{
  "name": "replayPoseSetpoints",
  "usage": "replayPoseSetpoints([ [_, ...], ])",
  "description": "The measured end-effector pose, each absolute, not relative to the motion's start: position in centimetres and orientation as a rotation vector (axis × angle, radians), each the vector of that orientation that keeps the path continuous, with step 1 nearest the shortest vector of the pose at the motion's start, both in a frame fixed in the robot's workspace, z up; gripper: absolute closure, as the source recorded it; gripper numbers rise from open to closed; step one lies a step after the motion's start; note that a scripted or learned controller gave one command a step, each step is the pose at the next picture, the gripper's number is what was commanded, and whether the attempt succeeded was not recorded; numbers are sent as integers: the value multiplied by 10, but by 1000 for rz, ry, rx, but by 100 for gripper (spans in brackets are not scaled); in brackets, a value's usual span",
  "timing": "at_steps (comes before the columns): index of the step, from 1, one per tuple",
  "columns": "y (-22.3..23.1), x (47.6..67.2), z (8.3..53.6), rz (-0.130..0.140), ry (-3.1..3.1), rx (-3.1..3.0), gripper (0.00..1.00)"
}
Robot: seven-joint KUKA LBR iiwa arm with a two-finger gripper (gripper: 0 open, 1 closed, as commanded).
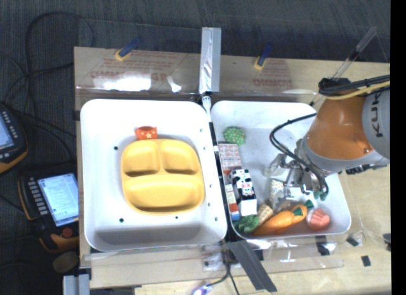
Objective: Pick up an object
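Note:
My gripper (290, 184) hangs low over the right bin (279, 113), just above its front pile of toys. Directly in front of the gripper lies an orange carrot (283, 220) with green leaves (248, 223). A pink-red toy (319, 219) sits at the carrot's right end and a small cone (264, 212) rests by its left. A black-and-white block (242, 185), a pink patterned box (229, 155) and a green ball (235, 135) line the bin's left wall. I see nothing held in the gripper.
The left bin (101, 160) holds a yellow divided plate (162, 174) with a small orange block (146, 132) at its far edge. The arm's orange band (339, 129) and a black cable (285, 129) hang over the right bin's right half.

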State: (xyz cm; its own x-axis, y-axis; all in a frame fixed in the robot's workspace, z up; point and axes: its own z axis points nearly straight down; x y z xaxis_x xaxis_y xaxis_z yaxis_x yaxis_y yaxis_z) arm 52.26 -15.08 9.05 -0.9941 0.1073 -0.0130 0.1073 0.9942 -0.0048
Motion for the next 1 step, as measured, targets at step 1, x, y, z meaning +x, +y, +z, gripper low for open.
replayPoseSetpoints([
  [1,-117,505,91,-9,3118,165,0],
])
